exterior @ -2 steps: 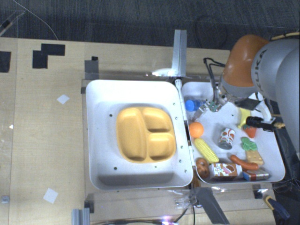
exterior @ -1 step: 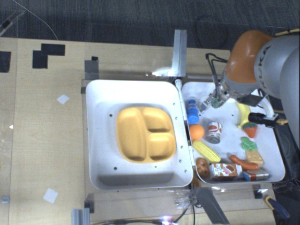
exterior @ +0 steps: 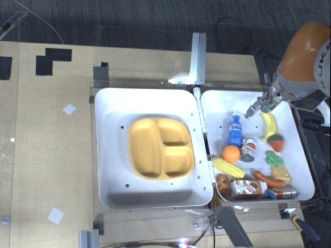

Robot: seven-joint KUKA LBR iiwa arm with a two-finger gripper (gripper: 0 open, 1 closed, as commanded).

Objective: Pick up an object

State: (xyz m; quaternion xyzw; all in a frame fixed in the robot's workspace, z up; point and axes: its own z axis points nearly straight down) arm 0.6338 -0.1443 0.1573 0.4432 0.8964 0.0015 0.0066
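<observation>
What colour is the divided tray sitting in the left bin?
Yellow. The divided tray shows plainly in the camera view, in the left bin.

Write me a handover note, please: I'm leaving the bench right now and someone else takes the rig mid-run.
Gripper: over the far part of the right bin, just above the banana; nothing seen between its fingers, and whether they are open or shut can't be told.
Things: all in the right bin: banana, blue bottle, orange, corn, can, strawberry, sausage and a few more. The left bin bears a yellow tray.
Done: no pick yet.
Left: grasp one object and lift it; the banana or bottle looks nearest.
</observation>
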